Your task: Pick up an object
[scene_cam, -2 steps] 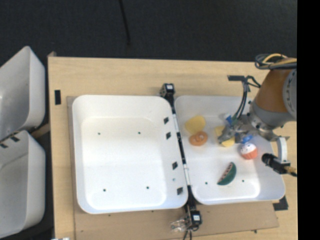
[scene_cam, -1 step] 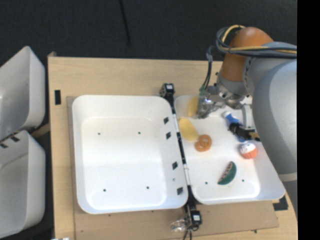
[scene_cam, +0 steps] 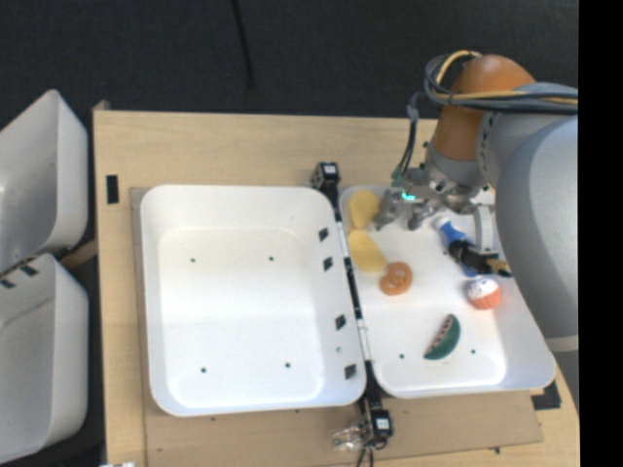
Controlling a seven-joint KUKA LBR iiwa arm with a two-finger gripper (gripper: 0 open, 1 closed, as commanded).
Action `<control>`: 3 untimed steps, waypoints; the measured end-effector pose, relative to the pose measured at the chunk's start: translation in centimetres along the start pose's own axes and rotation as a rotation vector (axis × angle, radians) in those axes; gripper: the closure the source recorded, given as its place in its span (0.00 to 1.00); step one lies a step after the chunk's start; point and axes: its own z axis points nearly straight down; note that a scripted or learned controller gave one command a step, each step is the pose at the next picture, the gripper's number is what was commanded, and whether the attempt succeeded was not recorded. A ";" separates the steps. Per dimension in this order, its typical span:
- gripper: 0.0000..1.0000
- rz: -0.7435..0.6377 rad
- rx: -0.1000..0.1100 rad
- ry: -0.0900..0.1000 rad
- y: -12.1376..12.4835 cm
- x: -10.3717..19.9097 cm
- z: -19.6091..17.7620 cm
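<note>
Two bins side by side on the bench

All the objects lie in the right bin (scene_cam: 521, 358); the gripper (scene_cam: 407, 210) hangs at its upper edge.

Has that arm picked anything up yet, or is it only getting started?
Nothing looks picked up yet. The pincer sits low at the back of the right bin, next to a pale yellow piece. The orange ring, green slice and orange-and-white ball lie on the bin floor. Gripping and lifting remain.

I work in a robotics lab: a plywood table (scene_cam: 117, 290) on dark flooring, two white bins (scene_cam: 243, 300) clipped together, small toy objects (scene_cam: 394, 278) for grasping trials.
</note>
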 end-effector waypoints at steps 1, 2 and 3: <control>0.00 0.000 0.009 -0.007 0.3 3.4 0.1; 0.00 0.002 -0.010 0.008 0.9 8.7 -6.2; 0.00 -0.003 -0.005 0.005 -3.7 14.8 -10.4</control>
